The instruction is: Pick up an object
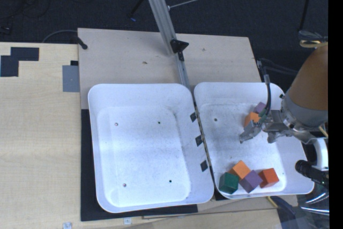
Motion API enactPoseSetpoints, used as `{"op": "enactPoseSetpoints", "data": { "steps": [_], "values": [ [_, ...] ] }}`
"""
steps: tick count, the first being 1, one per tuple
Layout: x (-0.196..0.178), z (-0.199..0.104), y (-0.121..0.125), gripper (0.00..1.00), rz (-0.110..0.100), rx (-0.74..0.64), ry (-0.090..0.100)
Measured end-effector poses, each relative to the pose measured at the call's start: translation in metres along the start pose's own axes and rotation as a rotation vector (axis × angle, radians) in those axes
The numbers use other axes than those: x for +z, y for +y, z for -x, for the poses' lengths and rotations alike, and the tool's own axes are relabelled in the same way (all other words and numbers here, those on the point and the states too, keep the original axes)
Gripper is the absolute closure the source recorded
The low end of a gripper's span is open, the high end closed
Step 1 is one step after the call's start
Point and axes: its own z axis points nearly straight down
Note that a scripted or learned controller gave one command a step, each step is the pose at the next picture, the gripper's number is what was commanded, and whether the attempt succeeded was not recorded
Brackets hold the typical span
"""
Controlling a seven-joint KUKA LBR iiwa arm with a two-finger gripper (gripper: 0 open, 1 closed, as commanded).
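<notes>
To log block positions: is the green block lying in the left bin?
No, the green block lies in the right bin, beside the purple block.

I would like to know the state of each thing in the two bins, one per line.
Left bin: flat on the bench.
Right bin: flat, holding the blocks.
Green block, purple block, two orange blocks: lying loose together at the near edge.
Pincer: low in the right bin, beside an orange piece.
</notes>
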Motion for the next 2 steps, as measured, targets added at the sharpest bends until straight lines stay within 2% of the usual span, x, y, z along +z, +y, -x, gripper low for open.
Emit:
{"op": "enactPoseSetpoints", "data": {
  "steps": [1,2],
  "values": [
    [0.073,0.034,0.067,0.0,-0.005,-0.006,-0.001],
    [0.118,0.037,0.117,0.0,0.0,-0.011,0.0]
  ]
}}
